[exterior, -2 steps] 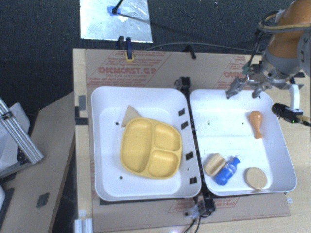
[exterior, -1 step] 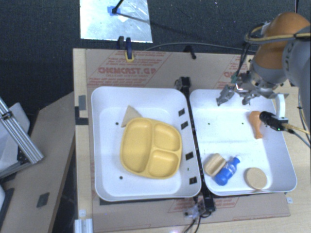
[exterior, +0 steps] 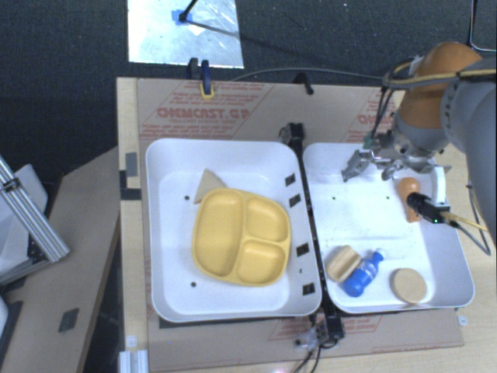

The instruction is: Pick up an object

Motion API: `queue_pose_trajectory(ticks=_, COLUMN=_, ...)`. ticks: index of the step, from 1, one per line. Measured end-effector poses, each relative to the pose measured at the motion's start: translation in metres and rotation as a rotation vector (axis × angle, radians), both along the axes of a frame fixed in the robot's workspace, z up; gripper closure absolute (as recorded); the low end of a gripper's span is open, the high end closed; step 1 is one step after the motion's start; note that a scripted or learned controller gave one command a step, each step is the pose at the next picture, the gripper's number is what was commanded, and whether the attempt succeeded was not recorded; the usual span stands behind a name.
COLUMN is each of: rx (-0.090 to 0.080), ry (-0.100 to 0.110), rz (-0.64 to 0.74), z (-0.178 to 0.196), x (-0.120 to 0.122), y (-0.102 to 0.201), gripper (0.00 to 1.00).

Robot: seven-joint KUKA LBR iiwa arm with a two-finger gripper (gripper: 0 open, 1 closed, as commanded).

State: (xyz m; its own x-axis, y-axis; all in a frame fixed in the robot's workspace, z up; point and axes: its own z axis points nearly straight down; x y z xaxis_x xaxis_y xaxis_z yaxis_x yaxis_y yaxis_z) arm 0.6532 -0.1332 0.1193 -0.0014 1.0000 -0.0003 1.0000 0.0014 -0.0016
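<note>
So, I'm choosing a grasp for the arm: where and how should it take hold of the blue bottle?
Grip the blue bottle across its wider body, coming straight down from above. It lies on its side, cap toward upper right, so fingers should close across its long axis. The tan block seems to touch it at left, so stay nearer the cap end.

**Around the bins**

We see a worktop (exterior: 233,103) covered by cardboard printed with red lettering. A blue-and-yellow clamp (exterior: 203,76) grips its far edge. Beyond it, on dark carpet (exterior: 62,45), lies a shiny silver sheet (exterior: 167,22). At the left stands a metal rail (exterior: 31,216) beside a lower tan surface (exterior: 85,231).
</note>
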Motion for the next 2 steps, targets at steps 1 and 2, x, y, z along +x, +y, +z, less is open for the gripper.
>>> queue_pose_trajectory(ticks=1, rx=0.0, ry=-0.002, rz=0.001, z=-0.036, x=0.001, y=0.001, gripper=0.0)
queue_pose_trajectory(ticks=2, rx=-0.001, ry=-0.007, rz=0.002, z=-0.023, x=0.002, y=0.0, gripper=1.0)
